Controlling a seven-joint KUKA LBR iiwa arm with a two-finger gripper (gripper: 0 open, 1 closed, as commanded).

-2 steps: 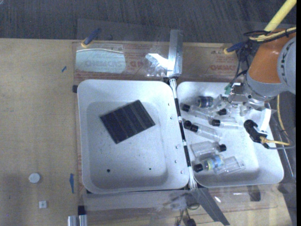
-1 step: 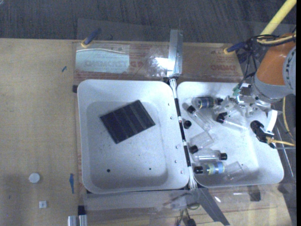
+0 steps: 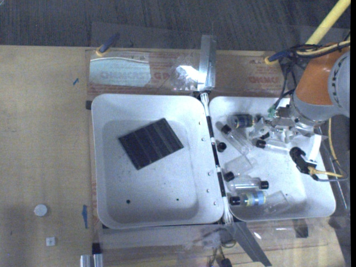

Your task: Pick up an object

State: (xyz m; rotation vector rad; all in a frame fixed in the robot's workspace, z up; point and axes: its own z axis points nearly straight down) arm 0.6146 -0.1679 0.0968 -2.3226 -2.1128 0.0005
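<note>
You look down from one fixed camera high over the bench [image 3: 44, 149], tilted slightly. Both white bins fit in frame, the left bin [image 3: 105, 110] well off from the gripper [image 3: 272, 128], which sits inside the right bin [image 3: 322, 202]. The arm [image 3: 320, 88] comes in from the frame's right.

Flat ribbed pad [image 3: 151, 143] in left bin [image 3: 105, 204], toward its far edge; small bottles [image 3: 248, 184] scattered across right bin [image 3: 320, 204].

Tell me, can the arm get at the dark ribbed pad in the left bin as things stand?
Probably yes. The dark ribbed pad lies flat and alone on the left bin floor, nothing on top or beside it. The gripper is over the right bin, so it must cross the divider.
</note>
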